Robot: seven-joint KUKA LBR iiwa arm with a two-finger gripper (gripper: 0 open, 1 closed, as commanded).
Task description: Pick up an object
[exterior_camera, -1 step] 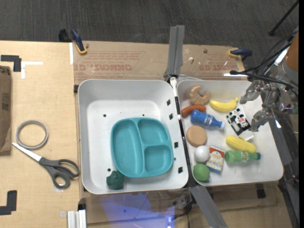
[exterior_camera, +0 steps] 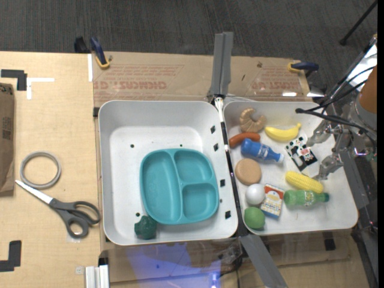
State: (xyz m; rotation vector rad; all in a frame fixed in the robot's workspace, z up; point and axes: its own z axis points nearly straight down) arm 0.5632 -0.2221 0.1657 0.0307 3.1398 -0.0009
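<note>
Gripper [exterior_camera: 328, 152] sits at the right bin's [exterior_camera: 345, 218] far right, arm cut off by the frame edge; fingers spread, nothing between them. Just beside it lies the corn cob [exterior_camera: 305, 181], long axis running left-right, slightly tilted, a green bottle [exterior_camera: 306, 198] touching below.

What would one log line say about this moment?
two-finger gripper: open, holds nothing | above right white bin | nearest: yellow plastic corn cob | pick: not yet done

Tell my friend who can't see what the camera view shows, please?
A robot claw hovers above the right white bin, full of toy food: banana, corn, egg, blue bottle. The left bin holds a teal divided plate. Scissors lie on the bench.
</note>
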